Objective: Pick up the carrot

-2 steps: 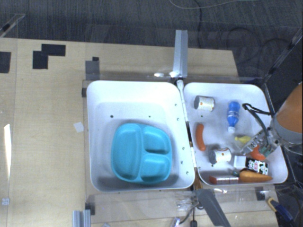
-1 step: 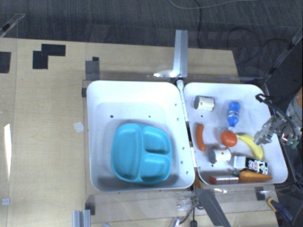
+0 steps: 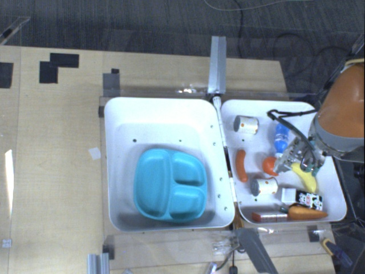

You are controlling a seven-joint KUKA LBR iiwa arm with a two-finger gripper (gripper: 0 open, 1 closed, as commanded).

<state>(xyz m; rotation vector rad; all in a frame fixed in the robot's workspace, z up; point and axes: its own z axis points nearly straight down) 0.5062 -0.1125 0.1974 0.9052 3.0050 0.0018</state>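
The carrot (image 3: 307,213), orange and tapered, lies along the front wall of the right bin (image 3: 340,210), near its front right corner. My gripper (image 3: 289,161) hangs over the middle of that bin, behind and a little left of the carrot and apart from it. It sits between a small round orange object (image 3: 269,165) on its left and a yellow banana (image 3: 307,178) on its right. The wrist hides part of what lies under it.
The right bin also holds a red sausage (image 3: 242,165), two white cans (image 3: 246,124) (image 3: 265,186), a blue bottle (image 3: 280,138), a small black-and-white box (image 3: 308,200) and a dark red marker (image 3: 268,216). In the left bin (image 3: 120,119) sits a blue divided plate (image 3: 170,183).
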